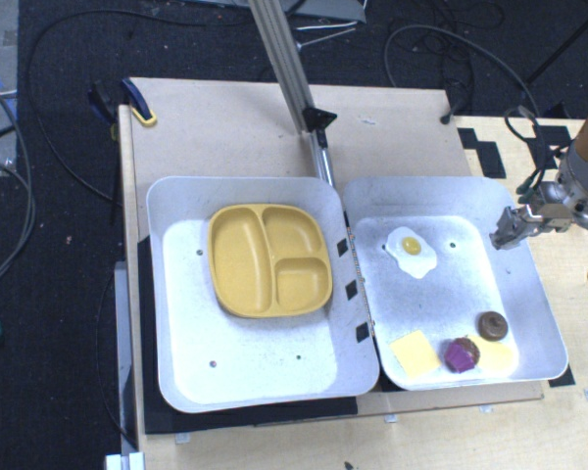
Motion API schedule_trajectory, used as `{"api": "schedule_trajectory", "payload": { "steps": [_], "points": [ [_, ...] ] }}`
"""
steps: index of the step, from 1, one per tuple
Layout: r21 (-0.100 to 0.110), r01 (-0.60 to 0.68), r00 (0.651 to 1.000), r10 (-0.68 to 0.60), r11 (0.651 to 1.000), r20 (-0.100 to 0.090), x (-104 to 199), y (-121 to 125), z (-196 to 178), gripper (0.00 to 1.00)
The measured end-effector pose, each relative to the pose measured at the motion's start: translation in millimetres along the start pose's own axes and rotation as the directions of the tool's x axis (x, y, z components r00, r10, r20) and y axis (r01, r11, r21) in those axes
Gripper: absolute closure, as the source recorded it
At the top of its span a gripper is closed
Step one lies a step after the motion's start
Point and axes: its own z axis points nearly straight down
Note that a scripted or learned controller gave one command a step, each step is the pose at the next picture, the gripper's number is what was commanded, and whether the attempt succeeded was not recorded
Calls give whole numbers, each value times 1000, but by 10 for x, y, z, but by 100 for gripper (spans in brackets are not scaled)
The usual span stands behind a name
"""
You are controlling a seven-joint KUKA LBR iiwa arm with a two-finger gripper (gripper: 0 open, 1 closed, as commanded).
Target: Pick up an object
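Two shallow white bins sat side by side mid-frame. The left bin (176,360) carried a yellow divided plate (270,260) near its centre. The right bin (529,292) held a toy fried egg (411,252) toward its top, and along its lower edge a yellow cheese slice (416,353), a purple piece (461,354) and a brown doughnut (492,326), close together. The gripper (514,228) hovered at the right bin's upper right rim, carrying nothing; its opening could not be told. A descent there would likely hit the rim, and the crowded small toys risked being nudged aside.
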Motion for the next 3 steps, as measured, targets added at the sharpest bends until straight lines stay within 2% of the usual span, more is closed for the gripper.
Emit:
{"api": "schedule_trajectory", "payload": {
  "steps": [3],
  "points": [
    [3,5,1000,-5,1000,-3,1616,-132,-184,100]
  ]
}}
